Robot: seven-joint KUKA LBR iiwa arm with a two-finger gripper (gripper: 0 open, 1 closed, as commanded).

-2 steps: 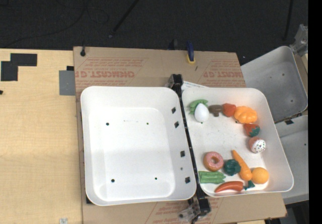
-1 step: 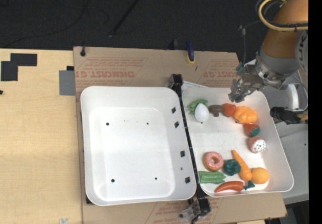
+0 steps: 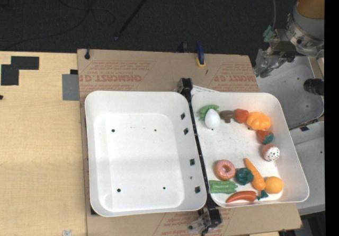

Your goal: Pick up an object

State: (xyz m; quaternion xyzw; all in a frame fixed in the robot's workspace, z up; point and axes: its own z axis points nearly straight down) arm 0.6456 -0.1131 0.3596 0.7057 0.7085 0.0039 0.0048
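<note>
Camera view: pincer (image 3: 266, 63) state unclear; glossy ring-shaped pink donut (image 3: 224, 169) in smooth right bin (image 3: 288, 123).

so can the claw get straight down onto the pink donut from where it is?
Probably yes. The claw sits outside the right bin, and the pink donut lies flat with nothing on top.

I'm seeing all the pickable toys lying in the right bin (image 3: 288, 123). At twelve o'clock, a white egg (image 3: 212, 119) is resting against a green leafy piece (image 3: 206, 110). Toward one o'clock, a brown piece (image 3: 228, 116), a red one (image 3: 241, 115) and an orange pumpkin (image 3: 258, 121) are lining up. At three, a speckled white ball (image 3: 271, 153) is sitting. At six, a pink donut (image 3: 224, 169), a carrot (image 3: 254, 173), an orange (image 3: 273, 184) and a red chili (image 3: 241, 197) are clustering.
</note>
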